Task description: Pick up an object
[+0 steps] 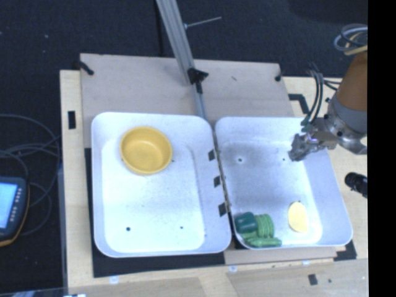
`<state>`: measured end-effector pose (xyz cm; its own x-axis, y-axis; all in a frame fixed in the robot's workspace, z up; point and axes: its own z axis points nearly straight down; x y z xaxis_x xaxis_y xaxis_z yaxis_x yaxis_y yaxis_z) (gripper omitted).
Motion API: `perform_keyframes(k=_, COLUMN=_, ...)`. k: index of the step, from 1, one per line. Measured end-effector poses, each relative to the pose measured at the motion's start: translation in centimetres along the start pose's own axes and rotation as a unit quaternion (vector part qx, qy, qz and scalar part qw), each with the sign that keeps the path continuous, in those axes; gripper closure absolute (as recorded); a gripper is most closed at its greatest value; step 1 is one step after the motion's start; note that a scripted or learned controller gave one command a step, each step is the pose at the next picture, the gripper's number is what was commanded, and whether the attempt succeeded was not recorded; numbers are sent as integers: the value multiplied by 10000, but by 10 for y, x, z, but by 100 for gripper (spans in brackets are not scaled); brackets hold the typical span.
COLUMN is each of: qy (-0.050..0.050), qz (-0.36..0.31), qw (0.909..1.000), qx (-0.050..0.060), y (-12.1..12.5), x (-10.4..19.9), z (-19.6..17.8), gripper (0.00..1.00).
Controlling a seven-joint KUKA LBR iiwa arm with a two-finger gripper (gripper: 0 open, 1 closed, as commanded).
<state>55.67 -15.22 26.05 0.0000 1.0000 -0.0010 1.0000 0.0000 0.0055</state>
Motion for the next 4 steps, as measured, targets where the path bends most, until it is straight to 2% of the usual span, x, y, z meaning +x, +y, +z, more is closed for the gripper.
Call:
perform_keyframes(k=1, qy=8, qz=-19, qw=10000, qx=25, y=10, x=57, z=12, gripper=100)
perform_keyframes(k=3, qy=10, qz=-20, qw=10000, qx=23, y=32, x=155, z=-2, gripper=100)
perform_keyframes(k=4, qy=7, qz=-15, qw=10000, qx=33, y=46, x=208, z=13, gripper=100)
